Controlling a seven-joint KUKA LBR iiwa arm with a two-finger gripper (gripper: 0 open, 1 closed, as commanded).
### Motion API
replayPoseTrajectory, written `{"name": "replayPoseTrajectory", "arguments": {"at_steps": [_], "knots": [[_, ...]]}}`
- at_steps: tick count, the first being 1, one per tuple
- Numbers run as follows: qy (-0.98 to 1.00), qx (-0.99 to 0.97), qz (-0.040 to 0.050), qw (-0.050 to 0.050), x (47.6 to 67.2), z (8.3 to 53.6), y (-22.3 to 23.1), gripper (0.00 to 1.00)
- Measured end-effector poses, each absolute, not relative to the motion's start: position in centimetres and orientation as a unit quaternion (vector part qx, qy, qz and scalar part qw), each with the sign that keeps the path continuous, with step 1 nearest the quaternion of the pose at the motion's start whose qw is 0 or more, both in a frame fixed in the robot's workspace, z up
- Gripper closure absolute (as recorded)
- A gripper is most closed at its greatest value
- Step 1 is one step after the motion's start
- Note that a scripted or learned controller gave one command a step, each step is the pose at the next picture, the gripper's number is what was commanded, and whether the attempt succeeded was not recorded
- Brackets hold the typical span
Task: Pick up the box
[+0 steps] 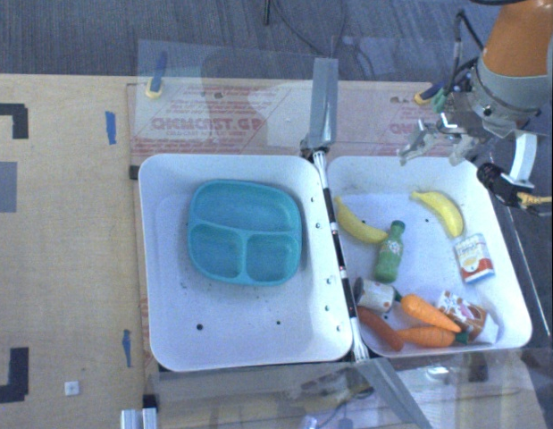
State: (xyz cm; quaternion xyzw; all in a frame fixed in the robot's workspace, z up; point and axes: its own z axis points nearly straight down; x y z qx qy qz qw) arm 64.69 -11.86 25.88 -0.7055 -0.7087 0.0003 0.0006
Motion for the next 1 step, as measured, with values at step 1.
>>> {"name": "replayPoseTrajectory", "arguments": {"at_steps": [1], "knots": [[-0.763, -0.646, 0.0001, 0.0, 60.22, 18.73, -16.18, 0.0]]}}
